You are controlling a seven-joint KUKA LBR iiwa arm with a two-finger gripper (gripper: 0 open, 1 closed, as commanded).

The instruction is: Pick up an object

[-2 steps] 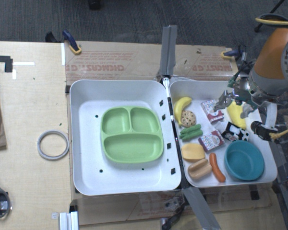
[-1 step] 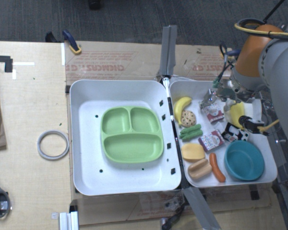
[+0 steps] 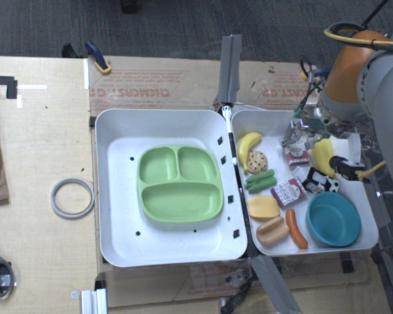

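My end effector (image 3: 295,136) sits low in the right bin's (image 3: 275,113) far corner - where the toys (image 3: 288,191) crowd - spread or pinching, can't tell; left bin (image 3: 111,195) has just a green plate (image 3: 180,183).

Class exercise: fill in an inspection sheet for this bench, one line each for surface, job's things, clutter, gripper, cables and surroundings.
Surface: wooden bench bearing two white bins.
Job's things: right bin holds banana, cookie, hot dog, blue bowl and other toy foods.
Clutter: green divided plate in left bin; tape ring.
Gripper: gripper low over right bin's far side.
Cables: yellow cable at the arm.
Surroundings: dark carpet.
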